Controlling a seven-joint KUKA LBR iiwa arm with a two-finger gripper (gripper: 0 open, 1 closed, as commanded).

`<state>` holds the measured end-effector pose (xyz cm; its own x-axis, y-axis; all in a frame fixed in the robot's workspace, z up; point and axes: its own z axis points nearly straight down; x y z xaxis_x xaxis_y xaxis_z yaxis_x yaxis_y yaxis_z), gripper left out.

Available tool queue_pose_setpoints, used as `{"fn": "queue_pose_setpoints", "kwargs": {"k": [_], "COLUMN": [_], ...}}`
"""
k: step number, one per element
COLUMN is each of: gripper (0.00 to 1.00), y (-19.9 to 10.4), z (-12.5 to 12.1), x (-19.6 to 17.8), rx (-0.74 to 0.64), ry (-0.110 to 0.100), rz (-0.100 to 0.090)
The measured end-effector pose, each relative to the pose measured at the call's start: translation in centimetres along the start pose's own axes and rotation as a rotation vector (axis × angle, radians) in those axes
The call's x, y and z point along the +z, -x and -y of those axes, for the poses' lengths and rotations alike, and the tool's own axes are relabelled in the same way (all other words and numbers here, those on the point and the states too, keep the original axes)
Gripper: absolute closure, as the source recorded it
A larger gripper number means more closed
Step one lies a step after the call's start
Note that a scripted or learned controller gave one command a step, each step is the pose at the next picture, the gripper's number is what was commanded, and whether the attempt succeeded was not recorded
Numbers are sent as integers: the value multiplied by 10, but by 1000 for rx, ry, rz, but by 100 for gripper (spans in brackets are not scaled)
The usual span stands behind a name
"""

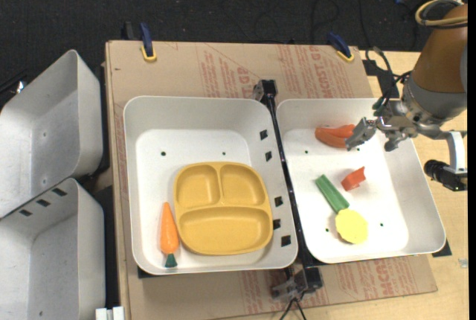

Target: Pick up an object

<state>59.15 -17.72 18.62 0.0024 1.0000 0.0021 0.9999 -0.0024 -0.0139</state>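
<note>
My gripper point(376, 137) hangs over the back of the right bin point(416, 192), open, with nothing between its fingers. Its left finger is right beside the end of an orange curved piece point(333, 135) lying near the bin's back wall. A small red block point(355, 178) lies just in front of the gripper. Further forward lie a green stick point(331, 193) and a yellow disc point(351, 227), which touch each other.
The left bin point(145, 162) holds a yellow divided plate point(222, 208) and a carrot point(169, 231) along its left side. A black divider point(277, 155) runs between the bins. Two white tubs point(44, 162) stand off the bench to the left.
</note>
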Motion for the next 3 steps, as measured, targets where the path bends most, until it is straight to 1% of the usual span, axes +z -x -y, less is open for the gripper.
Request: {"fn": "queue_pose_setpoints", "kwargs": {"k": [1,2,3], "gripper": [0,0,0], "y": [0,-1,-2], "z": [-3,-8,-8], "x": [-8,36,89], "rx": [-3,-3,-3], "ry": [14,11,10], "rz": [3,2,2]}}
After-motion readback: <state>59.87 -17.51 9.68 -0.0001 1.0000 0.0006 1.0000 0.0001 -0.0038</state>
